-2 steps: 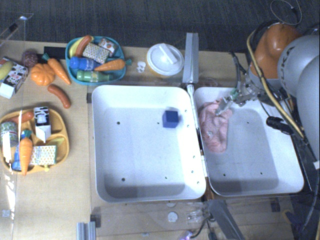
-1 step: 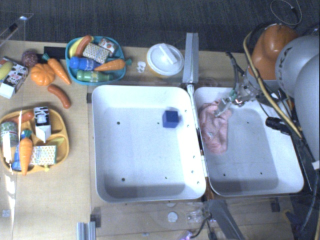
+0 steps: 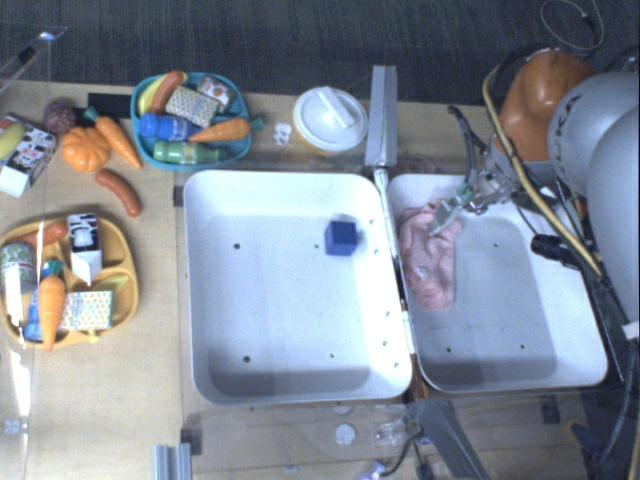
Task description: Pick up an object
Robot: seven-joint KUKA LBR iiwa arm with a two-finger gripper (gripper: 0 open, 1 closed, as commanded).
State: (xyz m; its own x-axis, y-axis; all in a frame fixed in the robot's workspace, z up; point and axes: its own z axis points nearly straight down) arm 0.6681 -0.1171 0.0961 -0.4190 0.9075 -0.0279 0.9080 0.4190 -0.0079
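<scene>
Pincer [image 3: 447,211] at the upper edge of the pink crumpled cloth [image 3: 428,256], its tips touching the fabric; whether it is released or clenched cannot be told. Right bin [image 3: 520,358] lies beneath it and holds the cloth just below-left. Left bin [image 3: 260,368] sits leftward, with a blue cube [image 3: 342,237] well apart.
</scene>
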